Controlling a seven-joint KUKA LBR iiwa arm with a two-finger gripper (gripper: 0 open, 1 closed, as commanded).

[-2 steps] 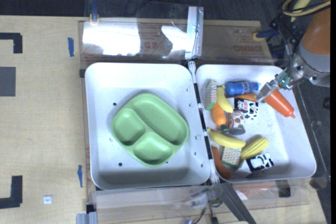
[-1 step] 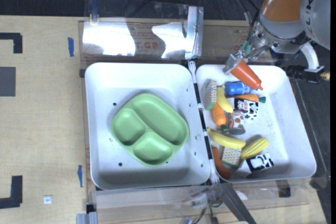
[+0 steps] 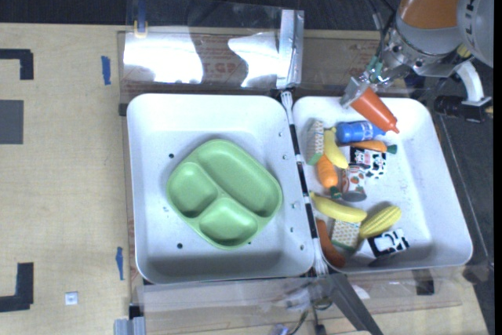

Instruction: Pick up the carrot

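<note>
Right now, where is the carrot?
The carrot hangs in the claw over the right bin's far edge, just above the blue can.

From my seat the light is bright and even, coming from overhead. Strong white glare washes out the clear plastic sheet point(image 3: 212, 47) at the bench's point(image 3: 55, 169) far edge. The white bins point(image 3: 157, 121) show only soft shadows along their walls. Small items look slightly soft and grainy.

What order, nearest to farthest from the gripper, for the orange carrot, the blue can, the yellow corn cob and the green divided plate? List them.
1. Orange carrot, between the gripper's fingers, right bin's top.
2. Blue can, just below.
3. Yellow corn cob, lower right bin.
4. Green divided plate, left bin.
</note>
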